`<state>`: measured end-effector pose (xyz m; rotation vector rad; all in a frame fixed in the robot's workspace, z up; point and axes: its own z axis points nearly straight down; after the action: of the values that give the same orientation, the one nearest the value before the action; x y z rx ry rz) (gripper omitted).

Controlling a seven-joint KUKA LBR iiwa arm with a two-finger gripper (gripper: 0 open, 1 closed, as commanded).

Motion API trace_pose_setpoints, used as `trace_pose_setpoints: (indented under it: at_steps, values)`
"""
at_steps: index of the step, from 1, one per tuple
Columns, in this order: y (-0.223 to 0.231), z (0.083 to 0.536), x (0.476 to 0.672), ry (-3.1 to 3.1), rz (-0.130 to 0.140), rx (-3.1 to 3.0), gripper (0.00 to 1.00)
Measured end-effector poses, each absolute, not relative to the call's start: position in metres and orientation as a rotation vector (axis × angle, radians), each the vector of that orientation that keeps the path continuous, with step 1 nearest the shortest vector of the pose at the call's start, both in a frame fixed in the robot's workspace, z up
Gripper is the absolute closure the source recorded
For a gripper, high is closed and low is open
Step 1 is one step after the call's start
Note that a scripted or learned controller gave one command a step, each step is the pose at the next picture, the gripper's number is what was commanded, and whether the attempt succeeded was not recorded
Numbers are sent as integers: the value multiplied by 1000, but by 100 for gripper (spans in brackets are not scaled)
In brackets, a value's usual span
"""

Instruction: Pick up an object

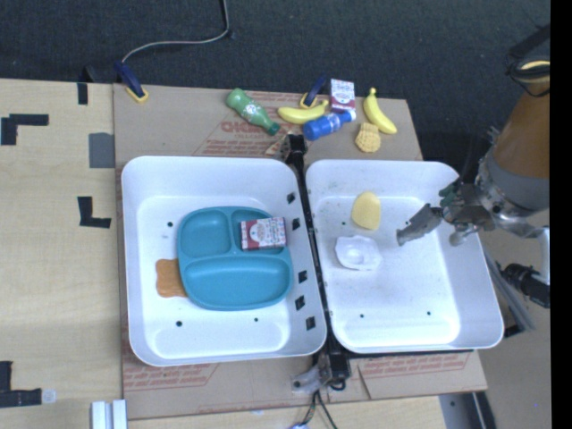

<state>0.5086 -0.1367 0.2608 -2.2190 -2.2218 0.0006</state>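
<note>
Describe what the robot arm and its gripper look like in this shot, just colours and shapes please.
The arm is bulky and rounded, with an orange-tan band above a grey metallic wrist section. Beyond the wrist sits a cluttered grey mechanical head, from which the gripper extends as slim, dark grey fingers. A small black fitting sticks out below the wrist. No markings are readable at this size.

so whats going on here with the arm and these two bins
A grey robot arm reaches in from the right over the right bin, its gripper hovering near a yellow object and a clear white piece. Nothing shows between its fingers yet. The left bin holds a blue divided tray with a small red-and-white box on it.
</note>
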Motion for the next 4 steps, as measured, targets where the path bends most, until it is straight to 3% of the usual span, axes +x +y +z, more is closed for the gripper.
trace_pose_setpoints:
  at_steps: [2, 3, 4]
  values:
    - [-125, 86, 658, -2226, -5, -2222, 0]
    - [-126, 96, 658, -2228, -4, -2222, 100]
    - [-143, 87, 596, -2224, -2, -2223, 100]
